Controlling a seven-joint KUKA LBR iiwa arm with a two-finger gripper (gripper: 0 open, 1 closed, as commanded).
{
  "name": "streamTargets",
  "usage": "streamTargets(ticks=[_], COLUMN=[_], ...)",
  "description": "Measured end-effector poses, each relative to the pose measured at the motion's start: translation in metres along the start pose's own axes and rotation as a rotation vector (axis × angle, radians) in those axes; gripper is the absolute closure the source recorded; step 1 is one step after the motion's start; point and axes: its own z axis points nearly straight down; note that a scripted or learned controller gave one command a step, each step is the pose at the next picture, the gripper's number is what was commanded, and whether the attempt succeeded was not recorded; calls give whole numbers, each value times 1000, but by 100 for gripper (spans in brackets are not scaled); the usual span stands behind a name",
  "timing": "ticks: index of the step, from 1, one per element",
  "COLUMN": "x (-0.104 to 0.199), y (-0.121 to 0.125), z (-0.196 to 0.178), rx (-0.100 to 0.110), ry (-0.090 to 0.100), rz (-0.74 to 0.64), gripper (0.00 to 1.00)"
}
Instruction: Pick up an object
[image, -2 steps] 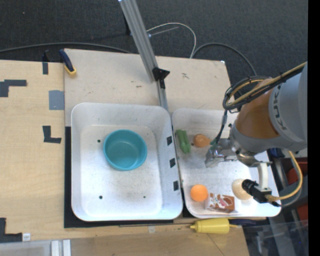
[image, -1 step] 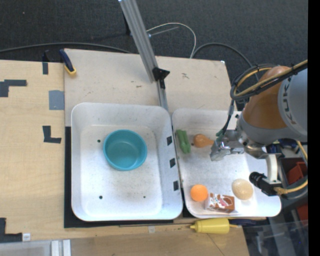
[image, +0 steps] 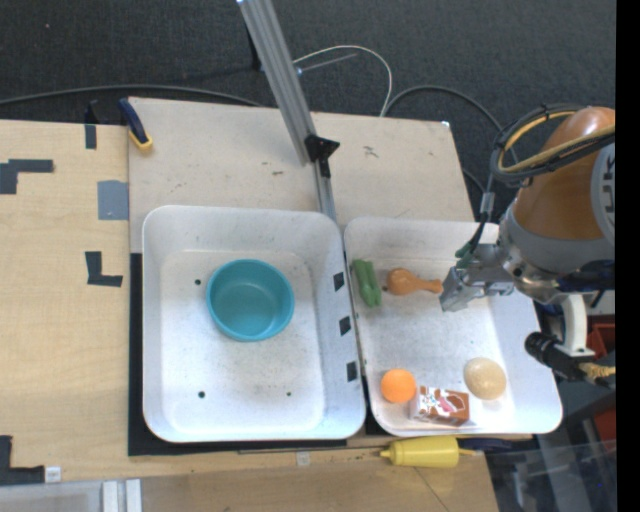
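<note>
Your hand (image: 462, 290) sits in right bin (image: 520, 400); finger state cannot tell. Nearest target, wooden spoon-like piece (image: 412, 284), lies at hand's 9 o'clock, just beside it, long axis 3-to-9.

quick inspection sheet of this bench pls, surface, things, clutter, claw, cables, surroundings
surface: two white bins, left bin, right bin, on a wooden bench
job's things: teal bowl in left bin; green piece, brown spoon, orange ball, beige egg, red packet in right bin
clutter: yellow bottle on bench edge; yellow-blue clamp
claw: claw over right bin, by the spoon
cables: cable on floor
surroundings: grey pole; dark carpet
</note>
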Motion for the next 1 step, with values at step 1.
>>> streamTargets(ticks=[1], x=[43], y=[28], z=[4], rx=[4], ry=[2], rz=[-6], gripper=[100])
